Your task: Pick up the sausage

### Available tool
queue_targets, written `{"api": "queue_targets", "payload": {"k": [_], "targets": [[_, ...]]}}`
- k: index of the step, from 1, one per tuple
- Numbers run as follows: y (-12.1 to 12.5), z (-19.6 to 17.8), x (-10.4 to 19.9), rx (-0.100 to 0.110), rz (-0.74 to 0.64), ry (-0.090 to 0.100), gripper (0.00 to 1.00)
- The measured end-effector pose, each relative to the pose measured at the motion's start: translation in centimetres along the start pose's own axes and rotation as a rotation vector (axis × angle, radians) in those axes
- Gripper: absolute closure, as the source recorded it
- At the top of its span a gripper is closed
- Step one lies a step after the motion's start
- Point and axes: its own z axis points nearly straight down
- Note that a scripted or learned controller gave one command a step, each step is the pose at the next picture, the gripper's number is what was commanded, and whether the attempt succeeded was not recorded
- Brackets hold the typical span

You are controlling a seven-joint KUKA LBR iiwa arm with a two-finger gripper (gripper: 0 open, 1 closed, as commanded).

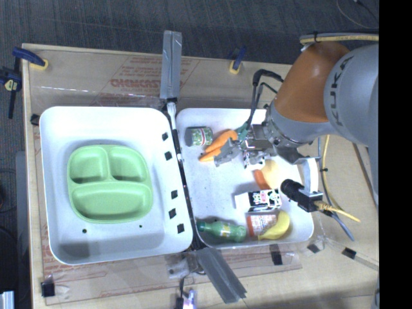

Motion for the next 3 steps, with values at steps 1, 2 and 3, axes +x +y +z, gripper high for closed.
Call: {"api": "queue_targets", "payload": {"k": [1,2,3], "targets": [[-1.4,4.8,-4.7,-0.001,-0.028,-0.001,0.0],[-1.8,10.6,-7.8,0.0,-0.03,0.0,0.0],[3.6,12.5,-8.1,0.012,-0.013,0.002,0.0]]}}
